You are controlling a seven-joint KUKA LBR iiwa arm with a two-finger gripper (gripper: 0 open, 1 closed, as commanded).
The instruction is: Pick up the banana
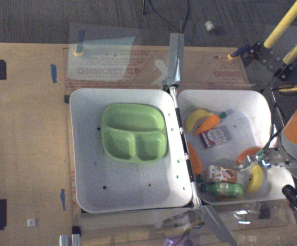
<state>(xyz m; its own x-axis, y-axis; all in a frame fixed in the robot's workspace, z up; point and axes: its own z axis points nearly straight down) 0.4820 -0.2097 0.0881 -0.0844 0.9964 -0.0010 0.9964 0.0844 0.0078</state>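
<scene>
2 bins: L bin (87, 188) w/ green tray (134, 132); R bin (251, 100) w/ bananas (256, 178); pincer (256, 160) grip unclear.

The pincer (254, 160) hangs low over the right white bin (240, 99), at its near right part, with a banana (256, 178) touching it just beneath and an orange piece (247, 154) right beside it. Left of the pincer lie a small carton (221, 173), a green bottle (223, 189) and a red-white box (215, 136); farther left are a carrot (210, 123) and a second banana (194, 119). Well beyond those, the left bin (87, 178) holds a green divided plate (134, 132).
</scene>
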